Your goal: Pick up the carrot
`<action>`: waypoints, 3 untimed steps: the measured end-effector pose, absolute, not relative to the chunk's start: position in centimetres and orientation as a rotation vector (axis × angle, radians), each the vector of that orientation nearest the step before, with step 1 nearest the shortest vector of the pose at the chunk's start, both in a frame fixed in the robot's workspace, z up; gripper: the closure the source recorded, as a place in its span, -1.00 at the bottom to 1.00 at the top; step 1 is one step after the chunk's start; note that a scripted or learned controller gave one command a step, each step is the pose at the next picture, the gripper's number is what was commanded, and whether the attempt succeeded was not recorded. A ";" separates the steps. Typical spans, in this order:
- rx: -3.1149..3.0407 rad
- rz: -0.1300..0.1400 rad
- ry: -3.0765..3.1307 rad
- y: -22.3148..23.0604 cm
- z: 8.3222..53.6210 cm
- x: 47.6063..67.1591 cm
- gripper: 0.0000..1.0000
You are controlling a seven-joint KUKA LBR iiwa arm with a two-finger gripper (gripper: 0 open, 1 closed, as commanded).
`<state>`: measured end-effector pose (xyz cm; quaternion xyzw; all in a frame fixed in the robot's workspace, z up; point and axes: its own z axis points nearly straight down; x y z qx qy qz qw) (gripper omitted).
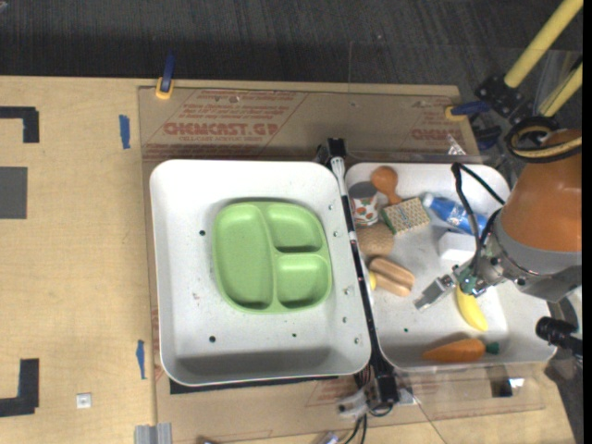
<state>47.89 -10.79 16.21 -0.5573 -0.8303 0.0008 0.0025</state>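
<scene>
One carrot (455,349) lies at the 6 o'clock edge of the right bin (400,336). The gripper (442,288) hangs above it, holding nothing, right beside a banana (473,311). It could grab the banana by mistake

— What can you read here?
— Only red print on the clear sheet (231,118) behind the left bin (176,276): a large line that looks like "CHEMCAST GP", though you can't be sure of every letter.
— And the smaller red lines around it?
— Too blurred for you to read.
</scene>
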 end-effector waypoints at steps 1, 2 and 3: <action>-1.306 -0.001 -2.854 -13.3 15.7 48.0 -1.00; -1.089 0.003 -2.959 -20.4 25.4 48.2 -1.00; -0.824 0.001 -3.044 -20.5 27.7 48.2 -1.00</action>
